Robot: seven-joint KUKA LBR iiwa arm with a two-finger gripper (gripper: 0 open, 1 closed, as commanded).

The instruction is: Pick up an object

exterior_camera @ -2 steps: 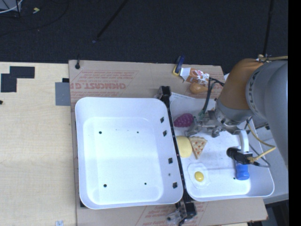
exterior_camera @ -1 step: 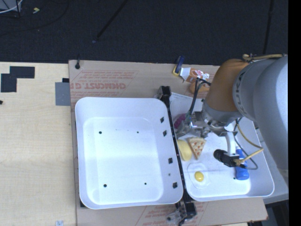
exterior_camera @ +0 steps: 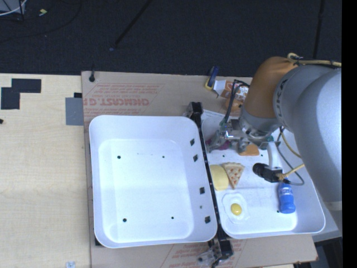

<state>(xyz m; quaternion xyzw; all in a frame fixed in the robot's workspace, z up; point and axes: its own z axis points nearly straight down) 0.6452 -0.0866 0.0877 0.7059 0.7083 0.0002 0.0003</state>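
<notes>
My gripper hangs low over the back left part of the right bin, under the orange-banded wrist. A dark purple object lies just left of it, and an orange piece sits just right of it, partly hidden by the wrist. In front of the gripper lie a pizza slice and a pale yellow lump, touching each other. Nearer the front rest a fried egg and a blue bottle. I see nothing held.
The left bin stands beside the right one, with a black divider strip between them. Behind the bins, on the cardboard, are a small blue and yellow item and a wrapped packet. The big grey arm covers the right side.
</notes>
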